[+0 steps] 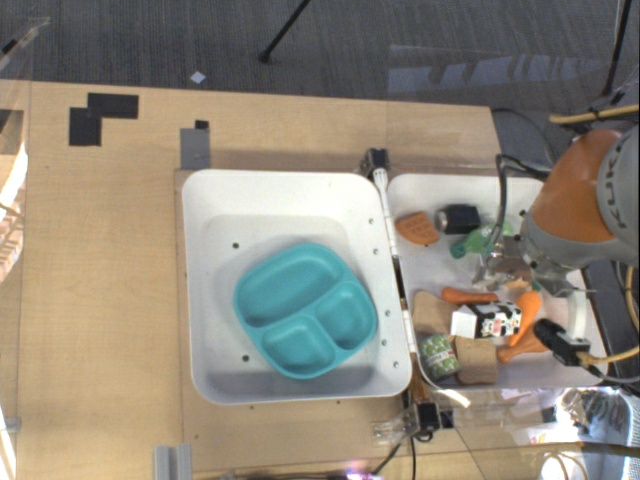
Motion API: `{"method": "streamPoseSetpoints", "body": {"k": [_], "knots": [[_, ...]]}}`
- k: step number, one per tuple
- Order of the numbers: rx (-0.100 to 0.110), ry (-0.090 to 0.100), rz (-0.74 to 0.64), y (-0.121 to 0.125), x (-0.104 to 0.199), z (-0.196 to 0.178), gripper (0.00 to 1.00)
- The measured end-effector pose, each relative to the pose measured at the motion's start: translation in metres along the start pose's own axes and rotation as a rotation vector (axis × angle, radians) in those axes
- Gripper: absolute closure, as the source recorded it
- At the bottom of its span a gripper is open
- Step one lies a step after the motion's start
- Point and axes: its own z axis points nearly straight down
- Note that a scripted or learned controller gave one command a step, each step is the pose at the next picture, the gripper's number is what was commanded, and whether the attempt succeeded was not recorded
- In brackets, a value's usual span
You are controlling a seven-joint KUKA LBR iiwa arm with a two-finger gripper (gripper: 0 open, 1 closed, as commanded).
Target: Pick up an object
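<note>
Two shallow white bins are seen side by side on the pale wooden worktop (100, 298). The left bin (210, 228) holds one item: a teal plastic plate with three compartments (305, 310), lying flat near the middle of the bin floor.

The right bin (425, 190) holds a cluster of small things. One brown, rounded, biscuit-like piece (418, 229) lies near the top left, and just to its right one black cylindrical object (460, 218) is seen. One green piece (472, 244) lies just below that cylinder. One thin orange stick-shaped item (468, 295) lies across the middle, and one thicker orange carrot-shaped item (524, 328) lies to the right, partly covered. One white box with black markings (487, 321) rests between them. One flat piece of brown cardboard (478, 360) lies at the lower edge, with one round green-patterned object (437, 352) touching its left side.

The grey arm with an orange band (572, 203) is seen reaching in from the right, over the right bin. The pincer (502, 263) is lowered among the objects, just above the orange stick and the white box; whether it is open or closed, and whether anything is gripped, cannot be told.
</note>
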Motion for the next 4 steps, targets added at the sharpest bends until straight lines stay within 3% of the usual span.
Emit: {"method": "streamPoseSetpoints", "body": {"k": [1, 2, 3, 4], "knots": [[-0.002, -0.003, 0.376, -0.039, 0.009, 0.011, 1.0], [0.009, -0.002, 0.74, -0.008, 0.032, -0.115, 1.0], [0.013, -0.007, 1.039, -0.019, 0.028, -0.171, 1.0], [0.014, -0.009, 1.02, -0.017, 0.029, -0.18, 1.0]]}}
